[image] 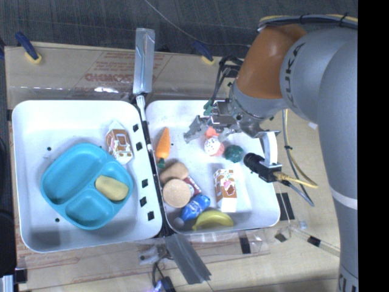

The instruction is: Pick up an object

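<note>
Reaching down into the right bin (258, 208), the tool (209, 128) hangs just above a small white-and-red toy (211, 145) beside a green one (233, 153), seemingly mid-approach; whether it is open I cannot tell, so next it likely must lower and close.

Two white bins (24, 163), one blue plate (61, 181), one banana (213, 219).

Left bin (24, 163): blue divided plate (73, 184) bearing yellow potato (112, 188); right bin (267, 208): carrot (163, 142), banana (213, 219), carton (226, 189), gripper (209, 126) over white egg-shaped item (212, 145).
</note>
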